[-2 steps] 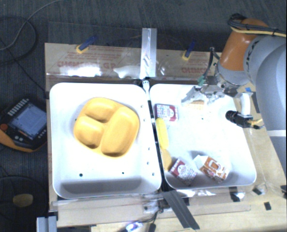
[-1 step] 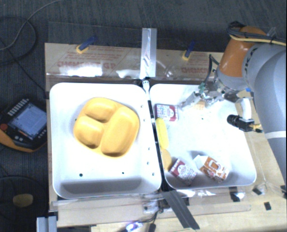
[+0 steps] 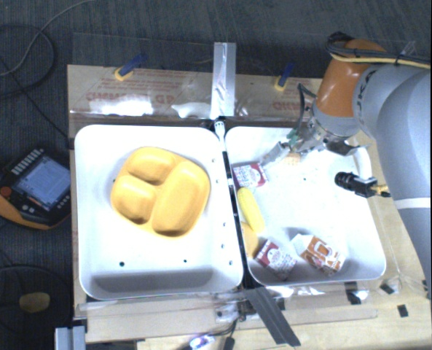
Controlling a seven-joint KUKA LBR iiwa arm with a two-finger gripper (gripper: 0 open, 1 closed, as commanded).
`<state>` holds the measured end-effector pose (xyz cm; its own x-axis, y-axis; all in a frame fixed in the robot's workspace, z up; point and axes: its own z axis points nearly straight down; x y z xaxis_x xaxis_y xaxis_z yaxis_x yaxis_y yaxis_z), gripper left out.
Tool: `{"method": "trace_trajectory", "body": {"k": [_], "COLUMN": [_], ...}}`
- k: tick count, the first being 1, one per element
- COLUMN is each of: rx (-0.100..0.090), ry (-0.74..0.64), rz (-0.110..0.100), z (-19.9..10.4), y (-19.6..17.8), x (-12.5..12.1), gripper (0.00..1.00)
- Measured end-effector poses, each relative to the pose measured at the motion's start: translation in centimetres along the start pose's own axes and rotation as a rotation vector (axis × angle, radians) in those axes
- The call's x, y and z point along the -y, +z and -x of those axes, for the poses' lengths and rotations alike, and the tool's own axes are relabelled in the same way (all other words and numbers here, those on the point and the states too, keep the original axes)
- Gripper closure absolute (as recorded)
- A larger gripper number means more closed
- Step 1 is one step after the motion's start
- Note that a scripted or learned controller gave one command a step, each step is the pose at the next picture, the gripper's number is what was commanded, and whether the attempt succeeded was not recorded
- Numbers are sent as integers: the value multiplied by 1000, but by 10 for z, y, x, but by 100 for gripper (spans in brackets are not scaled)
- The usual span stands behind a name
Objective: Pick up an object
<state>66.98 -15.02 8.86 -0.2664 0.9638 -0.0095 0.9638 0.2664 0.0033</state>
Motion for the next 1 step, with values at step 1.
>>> {"method": "trace_trajectory", "body": {"k": [1], "rx": [-2], "ry": [-1], "rz": [-3], "z": [0], "y": [-9], "x": [1], "gripper": [100]}}
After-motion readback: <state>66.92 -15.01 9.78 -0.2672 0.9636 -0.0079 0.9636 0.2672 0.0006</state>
